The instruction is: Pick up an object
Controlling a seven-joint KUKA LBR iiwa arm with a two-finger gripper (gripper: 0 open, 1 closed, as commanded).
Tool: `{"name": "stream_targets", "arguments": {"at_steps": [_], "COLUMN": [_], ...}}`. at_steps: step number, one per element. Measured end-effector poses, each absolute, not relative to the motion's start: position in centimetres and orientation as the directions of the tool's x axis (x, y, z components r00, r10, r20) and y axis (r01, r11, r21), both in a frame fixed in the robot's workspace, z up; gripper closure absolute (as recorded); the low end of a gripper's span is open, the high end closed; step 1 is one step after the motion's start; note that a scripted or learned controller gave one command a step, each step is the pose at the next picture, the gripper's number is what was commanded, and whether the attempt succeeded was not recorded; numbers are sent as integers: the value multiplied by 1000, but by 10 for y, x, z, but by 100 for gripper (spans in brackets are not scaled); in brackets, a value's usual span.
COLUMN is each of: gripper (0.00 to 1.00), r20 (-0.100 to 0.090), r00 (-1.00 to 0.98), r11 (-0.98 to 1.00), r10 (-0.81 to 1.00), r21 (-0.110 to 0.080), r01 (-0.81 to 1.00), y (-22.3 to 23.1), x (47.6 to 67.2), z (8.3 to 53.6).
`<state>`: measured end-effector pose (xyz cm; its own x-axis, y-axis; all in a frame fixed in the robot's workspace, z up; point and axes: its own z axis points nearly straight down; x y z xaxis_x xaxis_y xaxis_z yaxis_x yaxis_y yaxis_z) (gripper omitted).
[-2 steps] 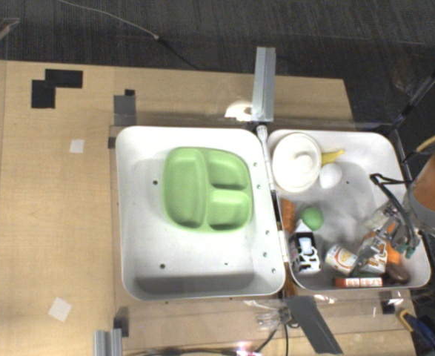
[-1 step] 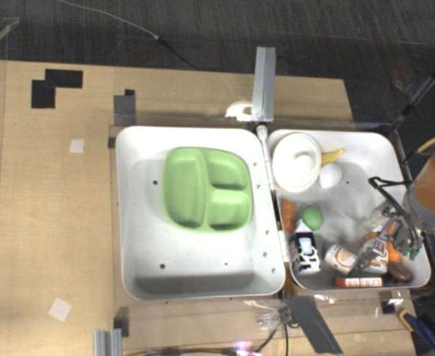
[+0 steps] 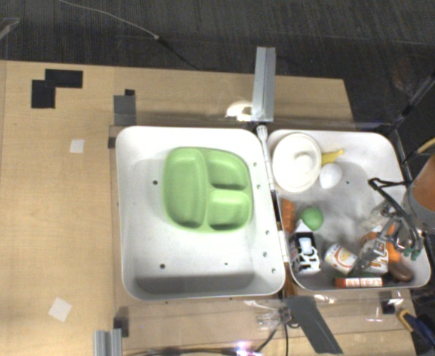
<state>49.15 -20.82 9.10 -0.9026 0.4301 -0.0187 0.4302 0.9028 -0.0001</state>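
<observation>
The right bin (image 3: 365,148) holds several small objects. Among them are a white bowl (image 3: 296,162), a white egg-shaped piece (image 3: 330,175), a yellow piece (image 3: 334,154), a green ball (image 3: 311,217) and an orange stick (image 3: 287,215). A black-and-white item (image 3: 304,249), an orange-and-white can (image 3: 342,257), a red marker (image 3: 359,281) and a brown lump (image 3: 401,273) lie along the near side. My gripper (image 3: 380,242) hangs low over the bin's near right corner, just right of the can, with cables around it. Nothing visibly sits in its grasp.
A green divided plate (image 3: 204,188) lies in the left bin (image 3: 128,221). The arm's orange band (image 3: 432,185) is at the right edge. A metal post (image 3: 264,84) stands behind the bins, and a ridge (image 3: 271,199) divides them.
</observation>
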Motion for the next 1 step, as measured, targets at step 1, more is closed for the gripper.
{"name": "stream_targets", "arguments": {"at_steps": [1], "gripper": [0], "r20": [-19], "r00": [-916], "r11": [916], "r10": [400], "r21": [-1], "r01": [400], "y": [-208], "x": [492], "z": [91]}}
